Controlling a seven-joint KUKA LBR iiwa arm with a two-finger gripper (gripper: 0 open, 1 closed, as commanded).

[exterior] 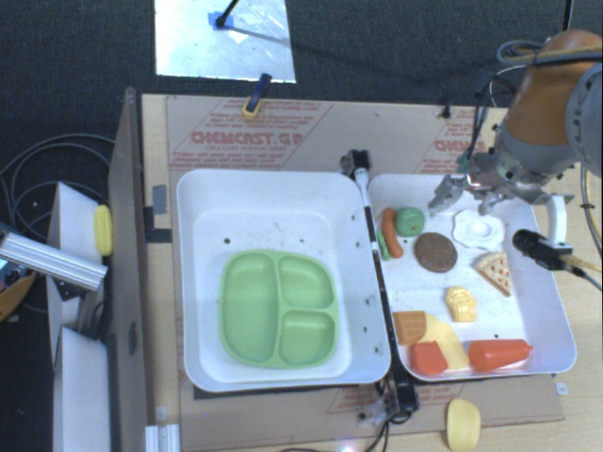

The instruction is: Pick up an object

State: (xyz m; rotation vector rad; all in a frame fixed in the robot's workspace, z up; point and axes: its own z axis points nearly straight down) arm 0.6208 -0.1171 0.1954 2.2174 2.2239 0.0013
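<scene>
The right bin [556, 332] holds several toy foods. A green ball [410, 221] and an orange sausage [389, 234] lie at its far left, with a brown patty [436, 251] beside them. A white fried egg [476, 228] lies near the bin's far edge, and a pizza slice [494, 273] sits nearer the front. My gripper [466, 199] hangs over the bin's far side, just above the egg. It is open, with nothing between its fingers.
Toward the front of the right bin are a yellow ridged piece [461, 303], a toast slice [410, 326], a red block [429, 358] and a red-orange piece [499, 352]. The left bin [203, 196] holds a green divided plate [279, 307]. A yellow object [463, 422] lies outside on the cardboard.
</scene>
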